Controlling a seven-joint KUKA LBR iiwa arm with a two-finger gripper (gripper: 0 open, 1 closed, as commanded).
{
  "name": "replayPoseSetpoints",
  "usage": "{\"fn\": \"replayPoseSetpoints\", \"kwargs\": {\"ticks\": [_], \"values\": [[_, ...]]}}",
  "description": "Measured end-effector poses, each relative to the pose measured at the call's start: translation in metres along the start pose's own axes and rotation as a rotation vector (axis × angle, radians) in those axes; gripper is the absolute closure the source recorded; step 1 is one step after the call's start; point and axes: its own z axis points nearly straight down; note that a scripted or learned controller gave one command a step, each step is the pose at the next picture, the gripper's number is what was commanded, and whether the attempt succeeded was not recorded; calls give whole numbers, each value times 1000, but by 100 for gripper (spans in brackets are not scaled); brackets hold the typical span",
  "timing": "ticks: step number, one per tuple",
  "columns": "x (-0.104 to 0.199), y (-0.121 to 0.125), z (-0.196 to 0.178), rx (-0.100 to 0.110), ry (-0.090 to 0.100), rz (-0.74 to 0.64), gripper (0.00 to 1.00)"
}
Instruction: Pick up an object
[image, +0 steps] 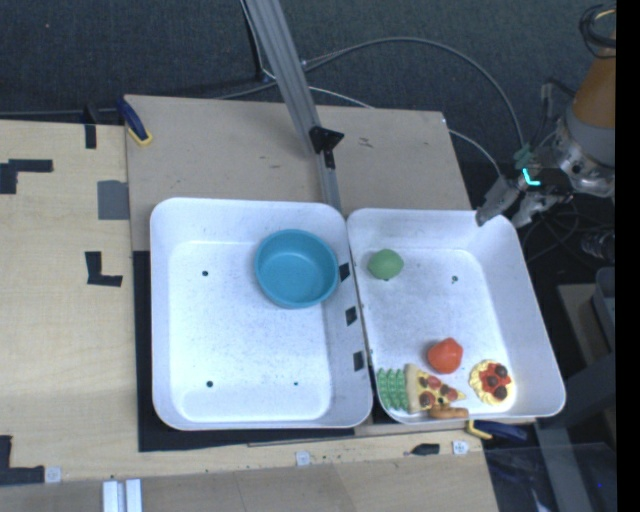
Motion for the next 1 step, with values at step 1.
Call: {"fn": "replayPoseSetpoints", "kwargs": {"ticks": [1], "values": [[0,0,0,0,0,0,0]]}}
